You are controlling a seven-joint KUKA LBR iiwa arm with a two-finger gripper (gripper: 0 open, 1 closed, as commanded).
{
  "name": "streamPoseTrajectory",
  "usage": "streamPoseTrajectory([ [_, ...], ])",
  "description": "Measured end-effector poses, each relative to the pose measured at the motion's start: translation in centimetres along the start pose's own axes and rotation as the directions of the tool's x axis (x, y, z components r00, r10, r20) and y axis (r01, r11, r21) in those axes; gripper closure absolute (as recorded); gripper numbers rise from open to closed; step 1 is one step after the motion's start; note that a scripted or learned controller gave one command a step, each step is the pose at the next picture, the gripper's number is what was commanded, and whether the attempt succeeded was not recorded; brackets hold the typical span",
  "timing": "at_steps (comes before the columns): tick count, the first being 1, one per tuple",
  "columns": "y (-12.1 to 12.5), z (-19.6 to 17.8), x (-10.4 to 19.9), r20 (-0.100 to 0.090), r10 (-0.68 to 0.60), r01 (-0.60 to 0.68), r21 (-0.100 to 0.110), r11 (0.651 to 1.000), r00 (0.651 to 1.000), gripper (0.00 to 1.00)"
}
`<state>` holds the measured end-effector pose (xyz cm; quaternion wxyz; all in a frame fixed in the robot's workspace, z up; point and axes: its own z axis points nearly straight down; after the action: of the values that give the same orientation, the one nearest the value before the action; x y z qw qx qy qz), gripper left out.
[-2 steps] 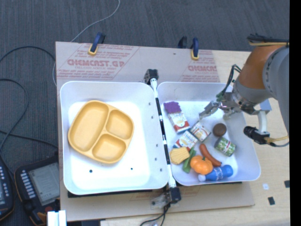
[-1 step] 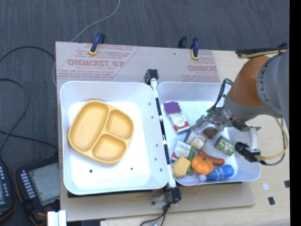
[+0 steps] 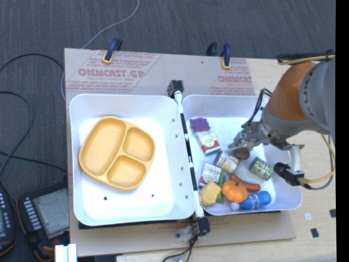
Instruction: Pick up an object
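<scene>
The right bin (image 3: 283, 201) holds a pile of toy groceries: a purple packet (image 3: 199, 124), a red and white packet (image 3: 209, 141), a small jar (image 3: 227, 162), a green can (image 3: 261, 168), an orange fruit (image 3: 234, 190), a sausage (image 3: 248, 184), a blue bottle (image 3: 255, 200) and a yellow corn cob (image 3: 210, 192). My gripper (image 3: 241, 144) hangs low over the middle of this bin, just above a dark brown round object (image 3: 242, 153). It is too small to tell whether it touches that object.
The left bin (image 3: 82, 206) holds a yellow divided plate (image 3: 117, 152). A black divider strip (image 3: 185, 141) runs between the bins. The arm (image 3: 297, 105) reaches across the right bin's far right side. Cables lie on the floor at left.
</scene>
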<state>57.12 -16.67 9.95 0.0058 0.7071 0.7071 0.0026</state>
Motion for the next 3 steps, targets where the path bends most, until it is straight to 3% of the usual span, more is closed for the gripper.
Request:
streamPoseTrajectory([
  [1, 6.4, 1.0, 6.3, -0.002, -0.002, 0.002, 0.000, 1.000, 1.000, 1.00],
  [2, 6.3, 0.9, 5.4, 0.014, 0.004, -0.004, -0.003, 1.000, 1.000, 0.00],
  [3, -3.1, 1.0, 4.8, 0.000, 0.003, -0.003, 0.004, 1.000, 1.000, 0.00],
])
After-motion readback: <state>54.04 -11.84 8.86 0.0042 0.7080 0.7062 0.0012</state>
